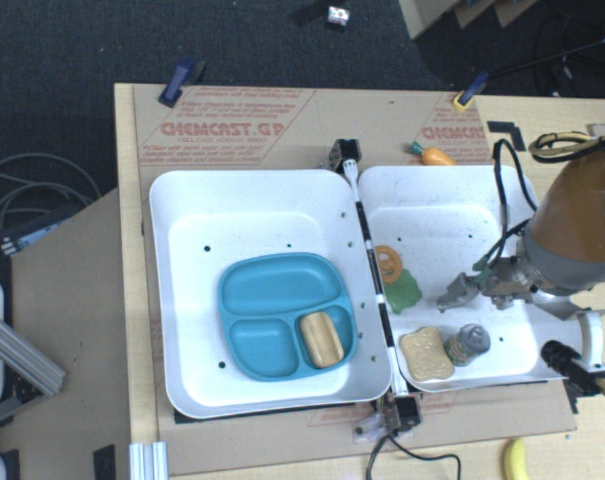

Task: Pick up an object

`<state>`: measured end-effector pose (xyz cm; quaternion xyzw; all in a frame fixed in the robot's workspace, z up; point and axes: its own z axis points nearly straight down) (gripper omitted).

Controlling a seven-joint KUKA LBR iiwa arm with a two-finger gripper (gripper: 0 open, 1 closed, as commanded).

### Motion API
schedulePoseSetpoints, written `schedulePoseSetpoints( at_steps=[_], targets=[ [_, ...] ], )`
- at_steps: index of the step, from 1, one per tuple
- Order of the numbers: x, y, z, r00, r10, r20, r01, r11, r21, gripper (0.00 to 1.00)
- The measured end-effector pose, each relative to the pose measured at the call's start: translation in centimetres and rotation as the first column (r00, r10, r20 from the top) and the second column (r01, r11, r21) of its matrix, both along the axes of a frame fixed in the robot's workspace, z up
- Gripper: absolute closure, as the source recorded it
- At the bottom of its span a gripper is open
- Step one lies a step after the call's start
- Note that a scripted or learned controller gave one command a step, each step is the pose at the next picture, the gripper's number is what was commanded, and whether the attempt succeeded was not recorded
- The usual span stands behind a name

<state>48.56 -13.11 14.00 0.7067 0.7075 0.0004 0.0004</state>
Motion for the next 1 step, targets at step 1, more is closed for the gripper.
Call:
schedulePoseSetpoints(
  at_steps=[1],
  targets=[
    [-0.69, 3.70, -5.58, 1.000, 0.000, -0.002, 0.000, 1.000, 0.001, 0.00]
  ],
)
